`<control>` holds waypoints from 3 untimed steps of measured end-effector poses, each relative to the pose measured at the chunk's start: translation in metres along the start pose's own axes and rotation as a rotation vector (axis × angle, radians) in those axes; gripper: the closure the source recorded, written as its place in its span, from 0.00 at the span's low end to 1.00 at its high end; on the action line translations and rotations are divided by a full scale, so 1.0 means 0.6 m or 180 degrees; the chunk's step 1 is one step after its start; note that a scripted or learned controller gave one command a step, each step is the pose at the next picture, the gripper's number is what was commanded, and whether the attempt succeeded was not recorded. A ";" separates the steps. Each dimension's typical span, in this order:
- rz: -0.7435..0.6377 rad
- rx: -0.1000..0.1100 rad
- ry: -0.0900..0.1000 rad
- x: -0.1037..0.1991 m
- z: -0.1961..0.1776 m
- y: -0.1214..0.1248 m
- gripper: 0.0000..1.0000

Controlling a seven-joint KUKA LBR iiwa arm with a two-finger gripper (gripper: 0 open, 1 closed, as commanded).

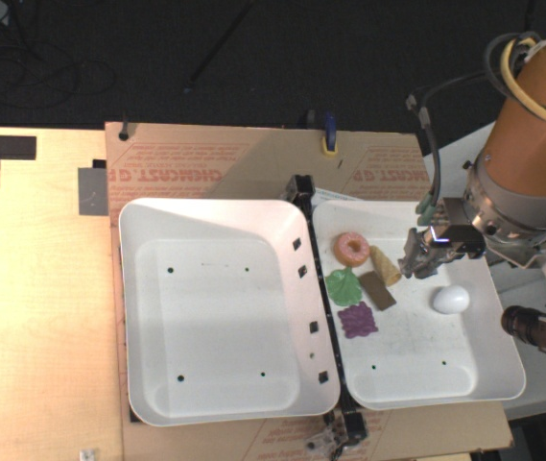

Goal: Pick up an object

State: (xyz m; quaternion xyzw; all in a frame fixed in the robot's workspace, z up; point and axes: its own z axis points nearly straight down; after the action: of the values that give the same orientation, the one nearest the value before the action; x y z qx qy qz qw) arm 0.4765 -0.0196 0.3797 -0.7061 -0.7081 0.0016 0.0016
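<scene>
From my remote seat I saw the arm (517, 133) reaching in from three o'clock, its gripper (418, 260) hanging low over the right bin (503, 377) at about the bin's two o'clock. I could not tell how the gripper was set; nothing showed held in it. The candidate objects sat clustered in that bin's upper left part: a pink doughnut (352, 249) at eleven o'clock of the group, a tan piece (385, 263) just beside it toward the gripper, a brown block (378, 290) touching the tan piece's lower end, a green leafy toy (343, 286) at nine o'clock, and purple grapes (357, 321) at six. A white ball (450, 300) lay apart at four o'clock of the gripper. The left bin (143, 392) sat alongside.
</scene>
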 end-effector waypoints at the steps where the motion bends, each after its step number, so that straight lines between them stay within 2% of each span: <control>1: -0.0006 0.0011 0.0000 -0.001 -0.015 0.000 1.00; 2: 0.0014 0.0032 -0.0001 -0.022 0.180 0.035 1.00; 3: 0.0017 0.0008 0.0001 -0.024 0.153 0.036 1.00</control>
State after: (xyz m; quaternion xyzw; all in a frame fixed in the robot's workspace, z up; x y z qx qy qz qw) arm 0.4978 -0.0339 0.2879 -0.7080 -0.7062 0.0024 0.0026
